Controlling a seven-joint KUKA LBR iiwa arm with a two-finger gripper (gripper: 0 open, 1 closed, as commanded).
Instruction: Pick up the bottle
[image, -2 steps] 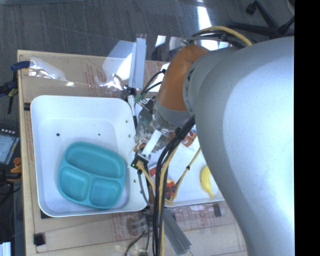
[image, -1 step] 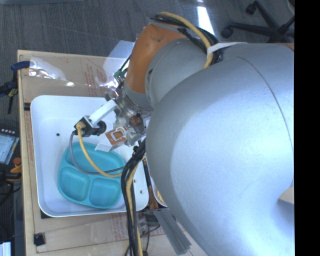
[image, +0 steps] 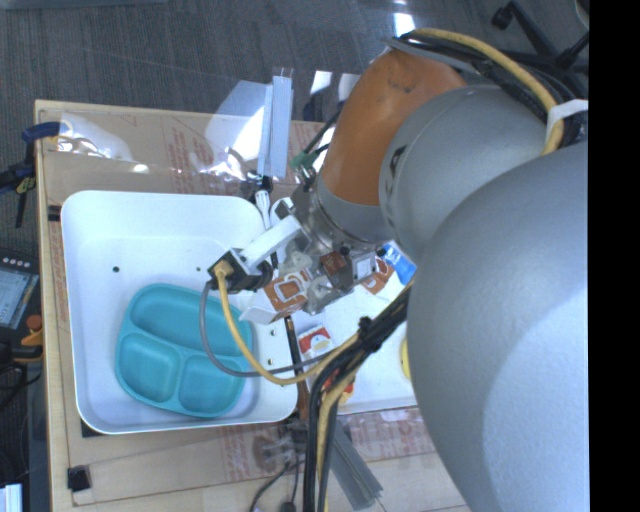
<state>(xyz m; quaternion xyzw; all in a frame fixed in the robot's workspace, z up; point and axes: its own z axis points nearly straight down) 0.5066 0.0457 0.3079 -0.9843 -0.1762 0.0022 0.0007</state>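
Observation:
The large grey arm with its orange band (image: 400, 110) reaches in from the right and covers most of the right bin (image: 375, 395). My gripper (image: 303, 283) hangs low over that bin's left part, close to the wall it shares with the left bin. Around the gripper lie orange-and-white items (image: 288, 292), a small red-and-white packet (image: 316, 342) and a blue-and-white item (image: 398, 266). The arm hides whatever lies under it.
The left bin (image: 110, 230) holds a teal divided tray (image: 180, 350) in its near half. A yellow cable (image: 232, 340) and black cables loop from the wrist over the tray's right edge. Clear plastic wrap (image: 240, 130) lies behind the bins.

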